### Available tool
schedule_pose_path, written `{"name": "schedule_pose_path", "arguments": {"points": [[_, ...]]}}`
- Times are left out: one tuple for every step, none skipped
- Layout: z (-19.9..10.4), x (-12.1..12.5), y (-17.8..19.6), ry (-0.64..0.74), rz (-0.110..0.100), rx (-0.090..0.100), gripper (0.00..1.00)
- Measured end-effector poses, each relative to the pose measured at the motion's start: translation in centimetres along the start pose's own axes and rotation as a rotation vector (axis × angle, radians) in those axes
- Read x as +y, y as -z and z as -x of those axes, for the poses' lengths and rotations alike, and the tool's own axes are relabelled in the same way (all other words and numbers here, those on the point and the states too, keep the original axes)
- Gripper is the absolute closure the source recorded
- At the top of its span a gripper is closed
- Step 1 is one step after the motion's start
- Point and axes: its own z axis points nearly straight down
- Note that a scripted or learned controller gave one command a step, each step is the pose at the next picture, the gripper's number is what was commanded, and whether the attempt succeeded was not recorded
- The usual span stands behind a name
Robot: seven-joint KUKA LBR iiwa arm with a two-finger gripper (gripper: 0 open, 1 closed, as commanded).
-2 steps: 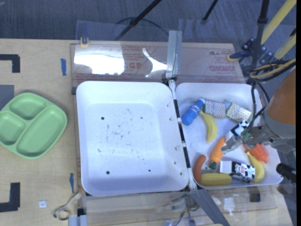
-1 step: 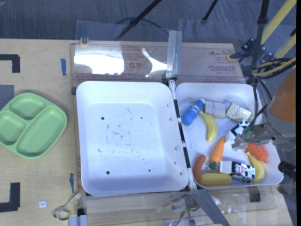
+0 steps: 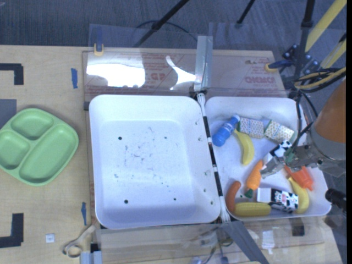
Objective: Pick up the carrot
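The carrot (image 3: 254, 176) lies in the right bin (image 3: 250, 104), roughly at the bin's middle, tilted with its narrow end pointing down toward the brown sausage-shaped toy (image 3: 232, 193). The gripper (image 3: 273, 166) hangs just right of the carrot's upper end, its metal fingertips close to the carrot or touching it; whether it is clenched or released cannot be told, and nothing is plainly seen in its grasp. The arm (image 3: 333, 122), with its orange band, comes in from the right of the carrot.

Above the carrot lies a yellow banana (image 3: 247, 148), and up-left of that a blue bottle (image 3: 224, 131) rests against the bin's left wall. Two patterned packets (image 3: 265, 128) sit above the carrot near the bin's far wall. Right of the carrot, beyond the gripper, is an orange-red toy (image 3: 302, 176), and beside it a second yellow banana (image 3: 300, 196). Below the carrot lie a corn cob (image 3: 252, 208) and a small white box (image 3: 274, 196).

Left of the carrot, past the divider, stands the left bin (image 3: 148, 106). Farther left, on the counter (image 3: 41, 65), sits a green divided plate (image 3: 36, 145).
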Motion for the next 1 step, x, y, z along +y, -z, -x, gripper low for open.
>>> {"name": "schedule_pose_path", "arguments": {"points": [[-2.08, 2.79, -8.16, 0.093, 0.007, -0.004, 0.00]]}}
